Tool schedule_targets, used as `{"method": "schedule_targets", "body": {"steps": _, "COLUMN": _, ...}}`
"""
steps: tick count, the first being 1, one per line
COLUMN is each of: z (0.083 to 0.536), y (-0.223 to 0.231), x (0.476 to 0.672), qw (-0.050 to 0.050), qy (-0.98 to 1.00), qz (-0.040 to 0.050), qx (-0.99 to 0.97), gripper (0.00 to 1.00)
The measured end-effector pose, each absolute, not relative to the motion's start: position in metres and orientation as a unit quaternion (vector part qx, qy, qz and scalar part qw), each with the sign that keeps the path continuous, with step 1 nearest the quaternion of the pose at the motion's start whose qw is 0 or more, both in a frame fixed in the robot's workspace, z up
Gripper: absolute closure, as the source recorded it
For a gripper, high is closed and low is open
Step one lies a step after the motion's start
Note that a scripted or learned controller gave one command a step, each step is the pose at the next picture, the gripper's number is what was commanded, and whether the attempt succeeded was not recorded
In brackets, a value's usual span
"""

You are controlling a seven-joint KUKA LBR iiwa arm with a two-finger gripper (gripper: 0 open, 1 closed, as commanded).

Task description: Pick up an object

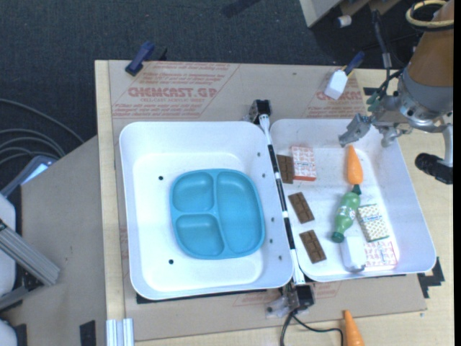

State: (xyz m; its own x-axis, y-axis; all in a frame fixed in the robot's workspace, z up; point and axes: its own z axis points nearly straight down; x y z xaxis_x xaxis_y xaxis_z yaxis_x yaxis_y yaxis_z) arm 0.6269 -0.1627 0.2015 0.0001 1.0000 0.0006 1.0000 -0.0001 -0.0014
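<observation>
My gripper (371, 134) hangs over the back of the right bin (416, 193), its two fingers spread apart and nothing between them. Just below it lies an orange carrot (353, 166), pointing toward the front. A green bottle (345, 215) lies in front of the carrot. Left of the carrot sits a white and red packet (303, 163). Three brown chocolate bars (301, 207) lie along the bin's left side. Two patterned packets (373, 222) and a white tube (351, 255) rest near the front right.
The left bin (140, 150) holds a blue divided plate (216, 213). A black hinge strip (277, 186) runs between the bins. A white tag (336, 85) and a blue clip (140, 58) lie on the cardboard behind the bins.
</observation>
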Motion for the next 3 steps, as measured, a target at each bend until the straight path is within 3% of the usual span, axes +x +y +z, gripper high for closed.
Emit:
{"method": "schedule_targets", "body": {"steps": 1, "z": 0.084, "y": -0.180, "x": 0.599, "qw": 0.001, "qy": -0.707, "qz": 0.0006, "qx": -0.707, "gripper": 0.00}}
{"method": "schedule_targets", "body": {"steps": 2, "z": 0.095, "y": -0.180, "x": 0.600, "qw": 0.000, "qy": -0.707, "qz": 0.0000, "qx": -0.707, "gripper": 1.00}}
{"method": "schedule_targets", "body": {"steps": 3, "z": 0.166, "y": -0.125, "x": 0.531, "qw": 0.002, "qy": -0.708, "qz": 0.0002, "qx": -0.707, "gripper": 1.00}}
